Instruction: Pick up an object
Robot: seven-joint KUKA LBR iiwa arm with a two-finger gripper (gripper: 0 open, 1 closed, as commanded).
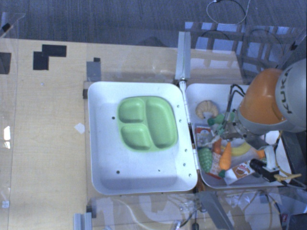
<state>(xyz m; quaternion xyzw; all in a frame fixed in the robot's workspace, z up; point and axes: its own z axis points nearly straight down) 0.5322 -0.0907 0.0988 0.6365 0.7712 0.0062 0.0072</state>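
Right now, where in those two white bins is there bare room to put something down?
Left bin: bare white floor rings the green tray, widest below it and on its left. Right bin: crowded with toy food under the arm; only a small corner left of the croissant.

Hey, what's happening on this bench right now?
A grey and orange robot arm reaches in over the right bin, which holds a jumble of toy food, including a carrot and a croissant. Its end effector hangs low above the pile. The left bin holds a green divided plate.
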